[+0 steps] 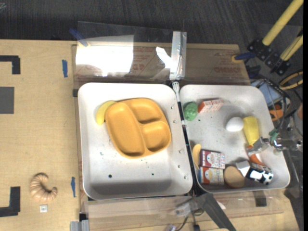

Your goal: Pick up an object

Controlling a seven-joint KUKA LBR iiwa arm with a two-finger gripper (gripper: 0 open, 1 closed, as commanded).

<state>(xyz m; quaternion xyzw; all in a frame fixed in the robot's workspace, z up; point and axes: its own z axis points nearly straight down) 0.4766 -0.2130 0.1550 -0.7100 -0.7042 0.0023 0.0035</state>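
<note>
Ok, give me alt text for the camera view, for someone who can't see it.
Two white bins sit side by side: the left bin holds an orange divided plate, and the right bin holds small toys, including a white egg and a green ball.

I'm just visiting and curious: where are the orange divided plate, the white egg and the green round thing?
orange divided plastic plate (137,126): camera view, its central ridge.
white egg (235,124): camera view, its top.
green round object (190,110): camera view, its middle.

Two white bins side by side, left bin (91,129) held orange divided tray (137,126) over yellow item (101,112), right bin (226,97) held green ball (190,110), white egg (235,124), cartons (212,166), croissant (43,186) lay on bench, near left.
</note>
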